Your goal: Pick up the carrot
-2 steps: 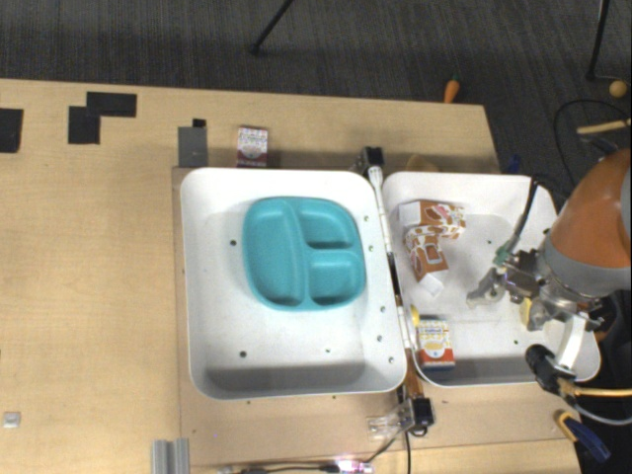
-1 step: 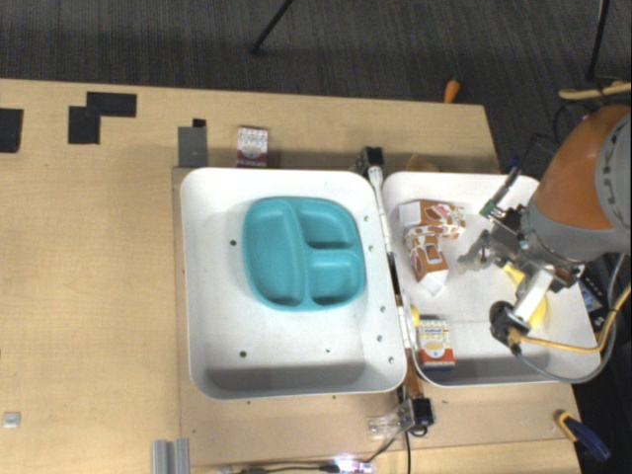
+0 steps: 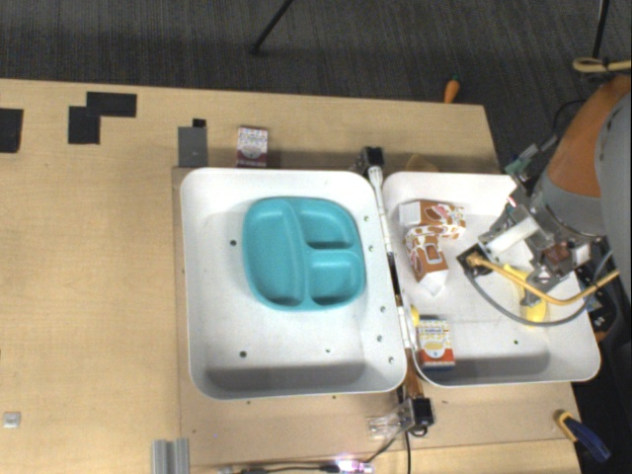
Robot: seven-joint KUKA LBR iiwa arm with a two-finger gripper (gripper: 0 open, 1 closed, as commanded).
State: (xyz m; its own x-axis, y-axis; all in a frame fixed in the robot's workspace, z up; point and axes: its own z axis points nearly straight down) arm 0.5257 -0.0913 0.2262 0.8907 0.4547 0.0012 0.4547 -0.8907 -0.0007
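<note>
My gripper [image 3: 541, 257] hangs over the right part of the right bin [image 3: 494, 358], at the end of the grey arm with the orange band [image 3: 592, 141]. A yellow cable [image 3: 523, 282] and grey hoses loop around the gripper and hide what lies below it. A small reddish-brown patch [image 3: 559, 254] sits close against the gripper, and I cannot tell what it is. A small orange object [image 3: 451, 91] lies at the bench's far edge, outside both bins.
The left bin [image 3: 212, 354] holds a teal divided plate [image 3: 301, 252]. In the right bin lie brown-and-white packets [image 3: 431, 237] at the back left and a small carton [image 3: 434, 343] at the front left. A divider bar [image 3: 387, 255] runs between the bins.
</note>
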